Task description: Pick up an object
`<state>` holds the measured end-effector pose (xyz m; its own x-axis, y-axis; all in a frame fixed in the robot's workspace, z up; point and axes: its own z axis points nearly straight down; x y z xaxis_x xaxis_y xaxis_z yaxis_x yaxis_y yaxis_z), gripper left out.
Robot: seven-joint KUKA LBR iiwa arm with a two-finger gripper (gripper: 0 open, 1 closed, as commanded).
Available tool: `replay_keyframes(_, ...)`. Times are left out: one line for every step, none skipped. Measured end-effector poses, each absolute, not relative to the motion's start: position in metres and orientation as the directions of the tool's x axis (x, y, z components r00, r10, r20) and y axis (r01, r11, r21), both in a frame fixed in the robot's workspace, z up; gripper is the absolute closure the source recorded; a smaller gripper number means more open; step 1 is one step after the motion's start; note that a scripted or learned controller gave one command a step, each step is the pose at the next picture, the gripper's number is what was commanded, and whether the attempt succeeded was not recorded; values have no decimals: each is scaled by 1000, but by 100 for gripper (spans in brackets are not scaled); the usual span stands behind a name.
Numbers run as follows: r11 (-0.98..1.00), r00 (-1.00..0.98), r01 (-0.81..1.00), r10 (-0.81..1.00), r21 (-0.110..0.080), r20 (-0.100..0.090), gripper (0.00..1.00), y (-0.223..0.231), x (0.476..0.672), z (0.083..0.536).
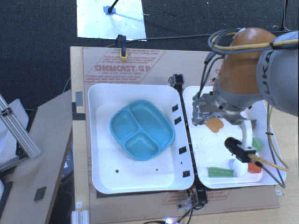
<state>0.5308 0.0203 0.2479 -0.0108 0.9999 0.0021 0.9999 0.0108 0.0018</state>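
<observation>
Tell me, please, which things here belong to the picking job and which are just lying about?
For the job:
gripper
orange piece
green stick
red piece
right bin

Lying about:
blue plate
left bin
clamp

Grey arm (280, 73), orange band (245, 62) (glossy), yellow and black cables (224, 38)
</observation>
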Motion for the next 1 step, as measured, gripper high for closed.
replay_keyframes(9,-9,1000,1000,1,1,100,75,523,242)
